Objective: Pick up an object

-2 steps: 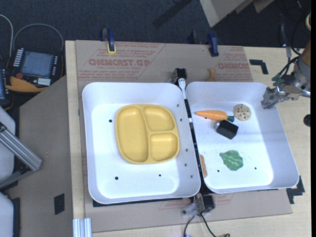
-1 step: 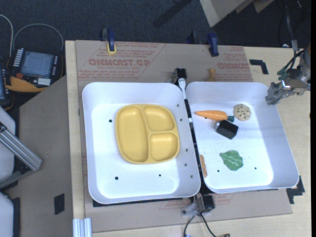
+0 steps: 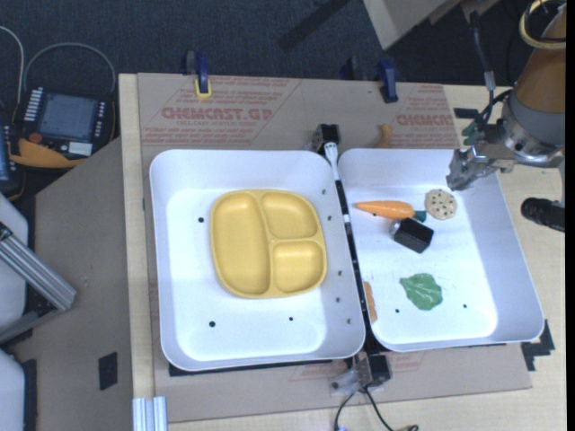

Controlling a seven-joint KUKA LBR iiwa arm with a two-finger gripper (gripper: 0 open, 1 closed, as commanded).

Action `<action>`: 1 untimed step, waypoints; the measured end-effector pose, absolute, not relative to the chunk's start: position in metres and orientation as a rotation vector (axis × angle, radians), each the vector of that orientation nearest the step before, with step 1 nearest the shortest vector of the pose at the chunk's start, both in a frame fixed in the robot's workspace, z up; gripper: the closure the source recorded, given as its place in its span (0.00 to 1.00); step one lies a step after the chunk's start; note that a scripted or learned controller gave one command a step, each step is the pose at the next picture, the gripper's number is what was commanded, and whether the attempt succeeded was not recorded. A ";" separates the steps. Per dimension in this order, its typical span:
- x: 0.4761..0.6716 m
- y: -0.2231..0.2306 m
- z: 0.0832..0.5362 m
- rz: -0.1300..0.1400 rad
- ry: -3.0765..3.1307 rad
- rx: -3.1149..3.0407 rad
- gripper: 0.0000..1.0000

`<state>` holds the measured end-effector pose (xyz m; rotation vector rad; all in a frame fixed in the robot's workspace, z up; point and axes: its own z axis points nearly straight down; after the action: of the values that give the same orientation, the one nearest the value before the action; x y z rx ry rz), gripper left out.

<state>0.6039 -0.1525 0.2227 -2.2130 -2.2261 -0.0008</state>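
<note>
Four items lie in the right bin (image 3: 503, 268); we judge approach underway, gripper (image 3: 460, 176) near the cookie (image 3: 440, 204), descent needed; finger state apparently indiscernible.

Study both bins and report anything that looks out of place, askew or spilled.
Nothing looks spilled or damaged. The yellow divided plate lies flat in the left bin. The carrot, cookie, black block and green leaf lie loose in the right bin. The gripper hovers near the cookie.
</note>
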 end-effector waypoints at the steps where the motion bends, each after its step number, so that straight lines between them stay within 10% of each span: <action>1: 0.603 -0.097 0.227 -0.001 -2.226 -2.213 1.00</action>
<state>0.6035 -0.0971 0.2266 -2.2128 -2.2265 -0.0011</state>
